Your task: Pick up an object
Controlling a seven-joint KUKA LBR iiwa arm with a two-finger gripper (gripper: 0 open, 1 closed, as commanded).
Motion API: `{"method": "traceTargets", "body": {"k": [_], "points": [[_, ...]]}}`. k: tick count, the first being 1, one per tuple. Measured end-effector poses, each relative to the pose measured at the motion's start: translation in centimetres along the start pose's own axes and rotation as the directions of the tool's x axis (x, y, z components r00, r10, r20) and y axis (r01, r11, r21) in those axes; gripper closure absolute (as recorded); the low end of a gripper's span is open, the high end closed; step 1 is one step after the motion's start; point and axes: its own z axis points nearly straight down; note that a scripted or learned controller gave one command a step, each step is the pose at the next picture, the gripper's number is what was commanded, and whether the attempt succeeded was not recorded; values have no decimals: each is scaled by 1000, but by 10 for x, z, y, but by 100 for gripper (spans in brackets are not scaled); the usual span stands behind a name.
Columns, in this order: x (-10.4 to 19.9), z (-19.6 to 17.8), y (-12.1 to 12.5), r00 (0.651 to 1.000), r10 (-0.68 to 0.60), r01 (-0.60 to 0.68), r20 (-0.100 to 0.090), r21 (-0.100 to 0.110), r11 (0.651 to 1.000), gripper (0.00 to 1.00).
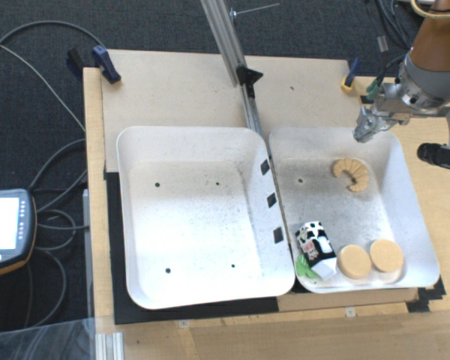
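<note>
In the right bin point(409, 193) lie a tan croissant-shaped piece point(351, 174), a black-and-white cow-patterned carton point(316, 247) with a green bit at its base, and two round tan discs point(354, 262) point(386, 256) in the near right corner. My gripper point(365, 129) hangs over the bin's far right part, above and a little right of the croissant piece, with nothing seen in it. Its fingertips look close together, but their state is unclear from this angle.
The left bin point(135, 201) sits beside the right one, split by a divider with black clips point(271, 199). A slanted metal rail point(223, 36) crosses the back of the bench. Blue clamps point(105, 62) point(352, 72) grip the board's far edge. A pendant screen point(6, 231) lies at far left.
</note>
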Motion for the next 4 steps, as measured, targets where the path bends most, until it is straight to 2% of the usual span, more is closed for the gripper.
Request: {"method": "traceTargets", "body": {"k": [1,2,3,4], "points": [[0,-36,2,1000,0,0,-1,2,1000,100],[60,-22,1,1000,-5,5,-5,11,1000,100],[106,-22,-2,1000,-4,4,-3,11,1000,100],[167,-16,-7,1000,-6,6,-5,11,1000,100]]}}
